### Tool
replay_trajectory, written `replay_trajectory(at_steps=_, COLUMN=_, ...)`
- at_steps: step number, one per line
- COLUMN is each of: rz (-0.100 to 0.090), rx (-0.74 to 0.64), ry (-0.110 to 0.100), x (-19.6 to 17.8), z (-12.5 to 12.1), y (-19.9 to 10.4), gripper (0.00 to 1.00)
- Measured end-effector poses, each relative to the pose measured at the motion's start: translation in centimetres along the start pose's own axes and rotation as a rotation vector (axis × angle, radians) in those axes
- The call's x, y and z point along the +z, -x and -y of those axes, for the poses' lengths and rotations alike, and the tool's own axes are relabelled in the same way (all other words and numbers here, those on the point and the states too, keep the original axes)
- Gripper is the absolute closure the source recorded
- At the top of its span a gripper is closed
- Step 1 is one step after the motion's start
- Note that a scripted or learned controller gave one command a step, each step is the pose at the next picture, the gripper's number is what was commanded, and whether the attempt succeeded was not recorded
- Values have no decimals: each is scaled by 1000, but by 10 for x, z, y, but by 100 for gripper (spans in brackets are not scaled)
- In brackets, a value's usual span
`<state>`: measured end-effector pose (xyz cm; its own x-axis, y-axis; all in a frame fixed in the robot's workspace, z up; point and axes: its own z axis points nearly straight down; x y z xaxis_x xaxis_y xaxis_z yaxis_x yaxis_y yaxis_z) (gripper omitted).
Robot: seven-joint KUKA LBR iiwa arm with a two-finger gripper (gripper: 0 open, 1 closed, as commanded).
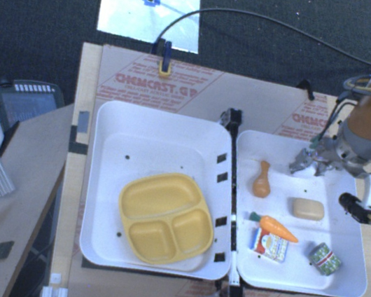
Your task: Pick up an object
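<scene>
Soap point(308, 209) is the nearest pick, just below the hand point(305, 163) in the right bin point(354, 281), long axis across the bin. Hand hovers at the bin's far side, touching nothing; can't tell its opening. Peanut point(262, 180) just left; carrot point(276, 228), carton point(269, 245), can point(324, 259) farther. Tray point(164, 216) in left bin.

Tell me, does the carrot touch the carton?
Touching. In the camera view the carrot lies across the top edge of the carton, no gap between them.

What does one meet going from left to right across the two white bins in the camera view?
Yellow three-compartment plastic tray → tan pear-shaped wooden piece → beige rectangular block → small green and white can.
</scene>
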<state>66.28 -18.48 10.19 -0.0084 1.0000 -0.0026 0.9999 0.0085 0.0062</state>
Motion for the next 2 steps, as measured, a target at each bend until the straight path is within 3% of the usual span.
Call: replay_trajectory(at_steps=2, rz=-1, rx=3, ry=1, x=-93, z=3, y=-2, gripper=100)
